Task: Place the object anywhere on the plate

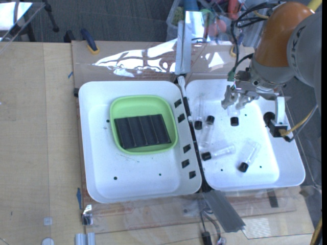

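In the left half of the frame, the left bin (97, 152) holds a green plate (120, 105) with a dark ribbed insert (142, 131) lying in it; nothing else rests on the plate. A row of small black clips (186, 148) runs down the seam between the two bins. Right of centre, the right bin (286, 167) carries several clear vials with black caps: two short ones (203, 122) near the seam, one lying flat (218, 152) lower down, and one tilted (248, 156) toward the lower right. A small black cap (234, 121) lies just below the gripper (236, 99), which hangs over the upper part of this bin; nothing shows between its fingers, and whether they are spread or pressed together I cannot tell.

The vials look light, stiff and smooth, so likely slippery and prone to roll. A pinch across the middle of the barrel, square to its long axis, seems the safest hold.
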Robot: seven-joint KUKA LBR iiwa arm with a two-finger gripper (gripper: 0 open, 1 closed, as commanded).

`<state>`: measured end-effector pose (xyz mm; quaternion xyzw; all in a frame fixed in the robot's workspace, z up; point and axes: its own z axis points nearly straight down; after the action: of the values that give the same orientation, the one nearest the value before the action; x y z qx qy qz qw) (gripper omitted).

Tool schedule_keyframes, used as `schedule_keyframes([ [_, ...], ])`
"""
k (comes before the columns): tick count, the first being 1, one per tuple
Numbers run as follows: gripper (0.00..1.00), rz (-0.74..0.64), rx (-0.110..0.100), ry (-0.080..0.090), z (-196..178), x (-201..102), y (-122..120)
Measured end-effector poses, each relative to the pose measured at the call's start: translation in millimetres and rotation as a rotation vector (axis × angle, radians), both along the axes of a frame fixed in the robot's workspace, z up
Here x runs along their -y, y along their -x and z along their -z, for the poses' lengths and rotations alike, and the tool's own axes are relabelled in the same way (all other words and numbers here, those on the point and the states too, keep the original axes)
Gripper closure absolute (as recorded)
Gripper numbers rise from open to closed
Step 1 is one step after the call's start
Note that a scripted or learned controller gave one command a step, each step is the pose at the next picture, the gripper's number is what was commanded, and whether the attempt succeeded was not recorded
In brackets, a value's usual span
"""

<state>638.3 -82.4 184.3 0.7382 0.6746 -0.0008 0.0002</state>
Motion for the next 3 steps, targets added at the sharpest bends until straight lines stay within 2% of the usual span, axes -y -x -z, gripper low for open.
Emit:
schedule_keyframes([
  [1,0.00,0.000,0.000,0.000,-0.2,-0.1,-0.1],
  [2,0.00,-0.021,0.003,0.000,-120.5,56.2,39.6],
  [3,0.00,0.105,0.003,0.000,-209.3,111.9,-0.7],
])
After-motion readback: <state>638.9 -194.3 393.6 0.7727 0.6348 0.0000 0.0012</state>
